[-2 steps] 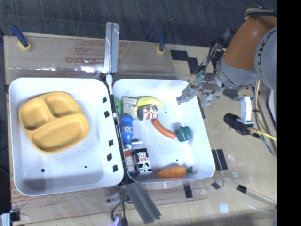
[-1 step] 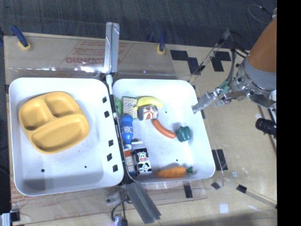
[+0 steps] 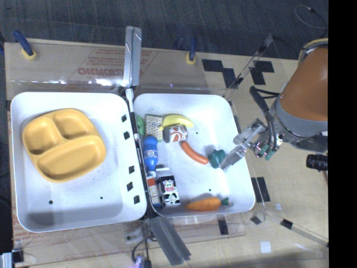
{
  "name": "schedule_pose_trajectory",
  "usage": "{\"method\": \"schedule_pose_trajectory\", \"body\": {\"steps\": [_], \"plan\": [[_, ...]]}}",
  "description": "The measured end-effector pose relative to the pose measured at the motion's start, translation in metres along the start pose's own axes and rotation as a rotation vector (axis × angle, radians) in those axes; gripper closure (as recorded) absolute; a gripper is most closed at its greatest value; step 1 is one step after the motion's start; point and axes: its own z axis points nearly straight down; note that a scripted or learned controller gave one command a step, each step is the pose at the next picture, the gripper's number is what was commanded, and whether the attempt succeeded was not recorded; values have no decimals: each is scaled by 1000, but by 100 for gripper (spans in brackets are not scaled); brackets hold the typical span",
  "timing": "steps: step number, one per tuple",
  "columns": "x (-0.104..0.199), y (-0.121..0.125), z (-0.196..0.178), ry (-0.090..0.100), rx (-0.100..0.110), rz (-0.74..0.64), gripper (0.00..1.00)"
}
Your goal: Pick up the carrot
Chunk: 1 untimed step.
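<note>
The carrot (image 3: pixel 204 204) lies on its side along the near wall of the right bin (image 3: pixel 241 178), its green tip toward the bin's right corner. Just to the carrot's left stands a small milk carton with a cow print (image 3: pixel 169 191), and beyond that carton a blue bottle (image 3: pixel 150 153) lies along the bin's left wall. Farther from the carrot, toward the middle of the bin, rests an orange sausage-shaped toy (image 3: pixel 193 152), one end touching a red can (image 3: pixel 175 134), with a banana (image 3: pixel 177 121) just behind the can. A teal object (image 3: pixel 216 156) sits to the sausage toy's right, up from the carrot. The end effector (image 3: pixel 230 158) is well apart from the carrot, right beside the teal object; its one visible finger points at that object, and whether it is released or clenched cannot be told. The left bin (image 3: pixel 22 205) holds a yellow divided plate (image 3: pixel 63 144). Both bins rest on the desk (image 3: pixel 290 205).
</note>
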Motion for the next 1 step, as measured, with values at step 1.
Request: {"method": "schedule_pose_trajectory", "body": {"steps": [1], "plan": [[-22, -22, 140, 1, -1, -30, 0]]}}
